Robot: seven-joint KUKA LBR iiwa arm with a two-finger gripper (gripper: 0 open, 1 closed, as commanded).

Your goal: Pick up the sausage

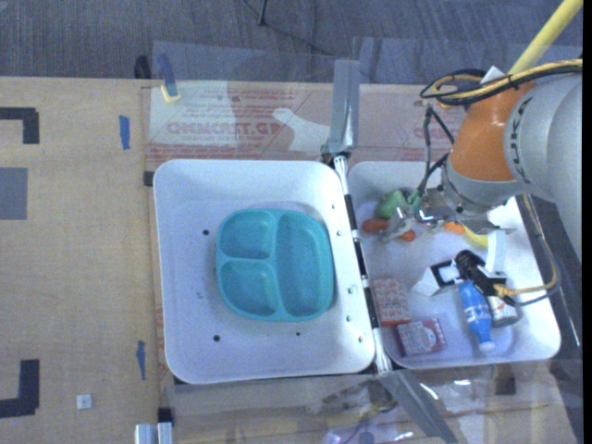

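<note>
- Step: reach phase. End effector (pixel 407 218) low in right bin (pixel 541 336), at its upper left, w/ the orange-red sausage (pixel 376 225) just beside it.
- Can't tell jaw opening or any hold (metal blurs there).
- Next: probably centre over sausage, close.
- Clutter nearby: green toy (pixel 396 200), blue bottle (pixel 477 314), red packet (pixel 421 338). Teal tray (pixel 275 264) in left bin.

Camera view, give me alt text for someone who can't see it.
A grey and orange robot arm reaches from the right into the right-hand white bin, its gripper low among small toy foods near the bin's far-left corner. The left bin holds a teal divided plate.
</note>
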